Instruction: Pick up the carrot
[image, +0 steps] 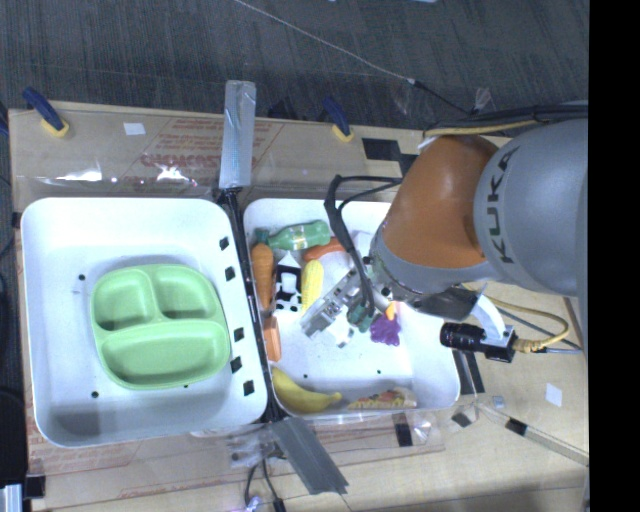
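Observation:
The carrot (262, 276) is long and orange. It lies along the left wall of the right bin (432, 372), pointing toward the back. My gripper (334, 310) hangs over the middle of that bin, to the right of the carrot and apart from it, just beside a yellow corn cob (312, 283). A small green item (360, 316) shows at the gripper's right side. The arm's grey and orange wrist covers the bin's right part.
The right bin also holds a green bottle (300, 237) at the back, a banana (303, 396) at the front, a purple toy (386, 327) and a small orange piece (272, 342). A green divided plate (160, 325) lies in the left bin (50, 240).

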